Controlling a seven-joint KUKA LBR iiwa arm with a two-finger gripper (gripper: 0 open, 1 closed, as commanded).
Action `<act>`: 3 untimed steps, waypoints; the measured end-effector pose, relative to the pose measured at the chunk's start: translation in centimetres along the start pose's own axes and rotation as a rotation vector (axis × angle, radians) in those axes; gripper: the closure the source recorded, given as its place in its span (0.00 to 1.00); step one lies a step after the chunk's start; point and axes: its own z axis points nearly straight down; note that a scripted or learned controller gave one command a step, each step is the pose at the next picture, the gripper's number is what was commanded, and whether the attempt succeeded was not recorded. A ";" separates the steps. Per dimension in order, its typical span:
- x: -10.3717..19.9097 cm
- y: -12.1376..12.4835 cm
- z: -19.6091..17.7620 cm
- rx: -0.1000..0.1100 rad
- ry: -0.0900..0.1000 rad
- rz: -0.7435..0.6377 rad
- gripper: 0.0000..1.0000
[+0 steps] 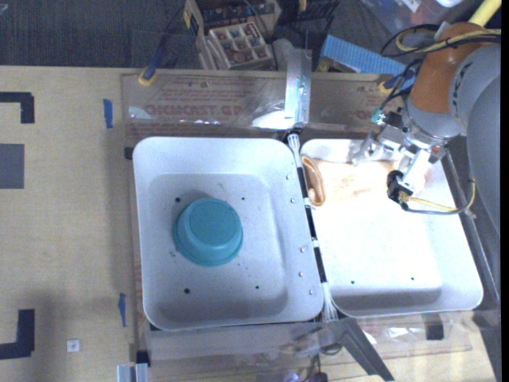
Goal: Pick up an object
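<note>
**A:** What is on the worktop (pixel 64 237)?

**B:** Two shallow white bins stand side by side, seen from above at a slant. The left bin (pixel 151 165) holds a teal bowl (pixel 208 231), upside down, near its middle. The right bin (pixel 445 293) is brightly lit. An orange-brown looped thing (pixel 315 183), too washed out to name, lies against its left wall towards the far corner.

**A:** Where is the robot?

**B:** The grey arm (pixel 445 78), with its orange band, reaches in from the right. Its tool (pixel 368 150) hangs over the far end of the right bin. It is near the looped thing but apart from it, and well apart from the bowl.

**A:** Is the tool holding anything?

**B:** I can make out nothing in it. Whether it is spread or pressed together, I cannot tell; glare washes it out.

**A:** So how far along is the pick?

**B:** Early, in my judgement. Both things lie in their bins, so the grasp and the lift are left to do. The looped thing looks the nearer candidate.
</note>
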 end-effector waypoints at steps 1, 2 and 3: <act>-1.7 0.4 2.5 0.005 0.001 -0.296 0.00; 1.4 -0.9 3.0 0.016 -0.003 -0.931 0.00; 1.7 -6.8 -2.2 0.003 0.003 -0.747 0.00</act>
